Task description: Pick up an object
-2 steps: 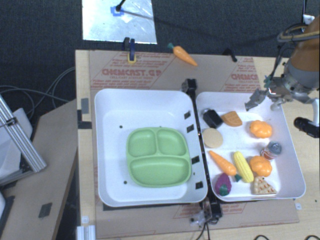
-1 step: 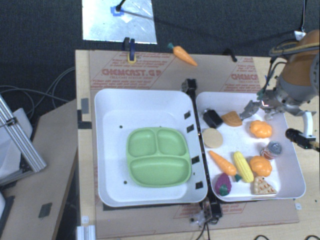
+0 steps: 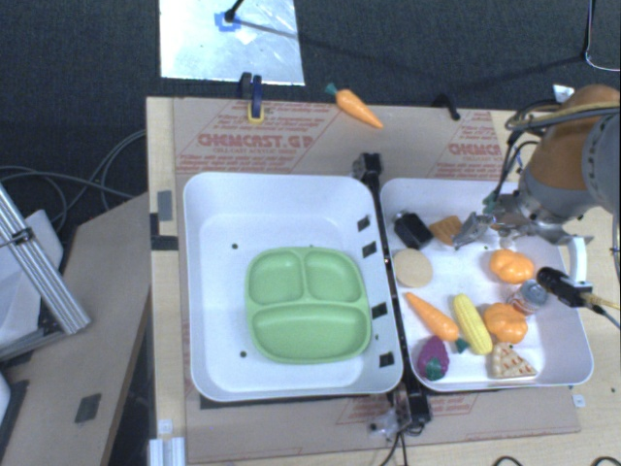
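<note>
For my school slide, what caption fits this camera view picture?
Robot gripper hovers over a white bin of toy food, beside a green plate.

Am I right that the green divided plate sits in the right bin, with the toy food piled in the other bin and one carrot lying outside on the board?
Not quite. The camera view shows the green divided plate in the left bin, not the right one. The rest holds: the toy food, such as the corn, lies in the right bin, and one carrot lies outside on the board.
</note>
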